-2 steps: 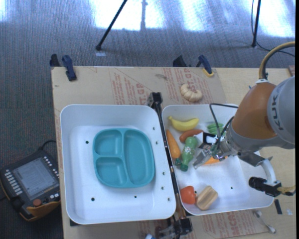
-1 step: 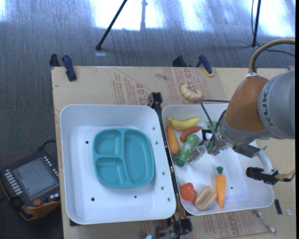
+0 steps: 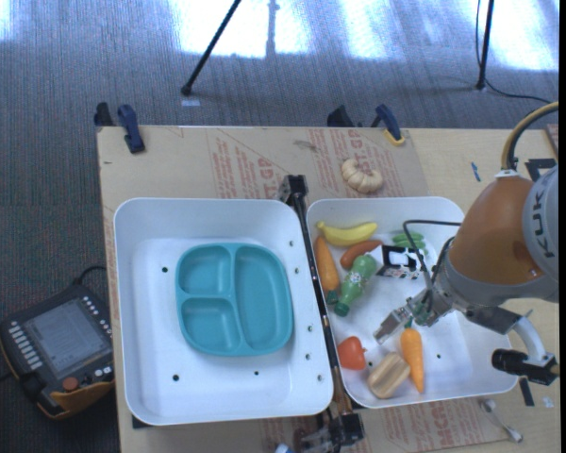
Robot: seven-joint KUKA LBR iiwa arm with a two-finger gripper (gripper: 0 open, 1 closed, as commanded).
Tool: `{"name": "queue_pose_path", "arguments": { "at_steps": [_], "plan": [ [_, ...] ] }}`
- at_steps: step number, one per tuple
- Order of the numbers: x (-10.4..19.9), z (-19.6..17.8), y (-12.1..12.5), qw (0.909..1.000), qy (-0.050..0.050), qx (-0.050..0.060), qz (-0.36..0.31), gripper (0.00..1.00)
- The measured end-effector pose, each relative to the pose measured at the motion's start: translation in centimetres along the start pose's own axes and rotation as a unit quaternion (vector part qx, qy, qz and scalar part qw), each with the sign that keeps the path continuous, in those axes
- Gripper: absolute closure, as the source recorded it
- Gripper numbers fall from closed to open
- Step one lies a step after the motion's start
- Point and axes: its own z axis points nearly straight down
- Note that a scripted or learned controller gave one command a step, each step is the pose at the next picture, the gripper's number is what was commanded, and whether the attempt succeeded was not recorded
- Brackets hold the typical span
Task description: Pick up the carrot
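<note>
Looking down at a slant on a wooden bench [image 3: 264,154], two shallow white bins are seen side by side. Nearest the viewer, in the right bin [image 3: 450,208], a bread roll [image 3: 389,375] lies beside an upright-pointing carrot [image 3: 413,357], with a red pepper [image 3: 352,352] just to their left. The gripper [image 3: 403,323] is placed right above the carrot's top end, and its fingers are seen slightly parted; nothing is gripped between them. The grey and orange arm [image 3: 495,248] is seen reaching in from the right. Farther back in the same bin, a green bottle [image 3: 356,284], a second carrot [image 3: 326,264] along the left wall, a red sausage [image 3: 359,251] and a banana [image 3: 348,232] are gathered. In the left bin [image 3: 141,225] a teal divided plate [image 3: 234,297] is laid. Beyond the bins, a small pale gourd [image 3: 362,175] rests on the bench.
</note>
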Motion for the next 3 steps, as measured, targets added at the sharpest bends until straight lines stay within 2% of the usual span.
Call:
{"name": "queue_pose_path", "arguments": {
  "at_steps": [1, 2, 3],
  "plan": [
    [0.0, -1.0, 0.0, 1.0, 0.001, 0.0, 0.003, 1.0],
    [2.0, 0.6, 1.6, 0.9519, 0.0, 0.0, 0.306, 1.0],
    [5.4, -9.3, 2.5, 0.8848, 0.0, 0.0, 0.466, 1.0]
  ]
}}
